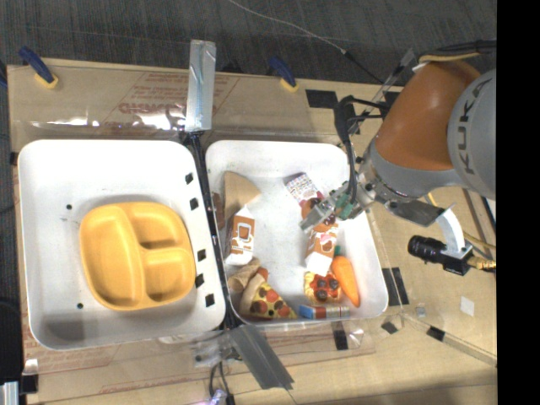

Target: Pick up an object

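Orange-banded and bulky, the arm [439, 133] rises closest to the lens, reaching in from the right over the right bin [278, 154]. At its tip the gripper [325, 212] sits low among the clutter on that bin's right side; whether anything is caught there I cannot tell, since the tip blurs into the toys around it.

Just beside the tip lies a small white packet with purple print [298, 184], and directly below it a small carton with orange markings [324, 243]. Either looks like the likely target, as both lie loose on top of the pile and are easy to reach from above. Further down, an orange carrot [345, 278] leans against the bin's right wall, touching a red-and-yellow toy [323, 288]. Toward the middle, a brown-and-white carton [241, 234] lies flat below a tan wedge [239, 190], and a pizza slice [260, 295] rests in the lower left corner.

Across the divider, the left bin [51, 167] holds a yellow compartment tray [135, 251], well apart from the gripper.
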Robot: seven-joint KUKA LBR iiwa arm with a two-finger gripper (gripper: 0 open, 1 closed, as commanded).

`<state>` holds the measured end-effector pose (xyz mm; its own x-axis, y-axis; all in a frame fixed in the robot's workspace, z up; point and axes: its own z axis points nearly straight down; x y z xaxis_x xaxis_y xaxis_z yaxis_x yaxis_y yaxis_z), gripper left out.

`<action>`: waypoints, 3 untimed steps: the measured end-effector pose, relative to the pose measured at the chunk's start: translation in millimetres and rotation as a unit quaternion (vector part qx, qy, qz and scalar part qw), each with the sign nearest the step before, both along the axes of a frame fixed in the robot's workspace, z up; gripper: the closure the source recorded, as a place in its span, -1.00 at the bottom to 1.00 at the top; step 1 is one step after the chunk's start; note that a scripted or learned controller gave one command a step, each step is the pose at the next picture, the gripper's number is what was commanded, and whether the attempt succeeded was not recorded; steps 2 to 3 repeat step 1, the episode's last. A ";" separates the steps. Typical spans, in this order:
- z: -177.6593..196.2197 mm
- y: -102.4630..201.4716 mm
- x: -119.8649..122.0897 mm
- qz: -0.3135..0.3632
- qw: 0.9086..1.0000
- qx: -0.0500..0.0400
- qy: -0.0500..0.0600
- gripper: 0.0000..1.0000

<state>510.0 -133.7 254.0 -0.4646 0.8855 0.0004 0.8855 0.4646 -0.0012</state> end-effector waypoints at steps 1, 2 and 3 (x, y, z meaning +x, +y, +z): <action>24.1 48.5 19.5 -0.073 0.997 0.000 0.000 1.00; 24.1 48.5 19.5 -0.073 0.997 0.000 0.000 1.00; 24.1 48.5 19.5 -0.073 0.997 0.000 0.000 1.00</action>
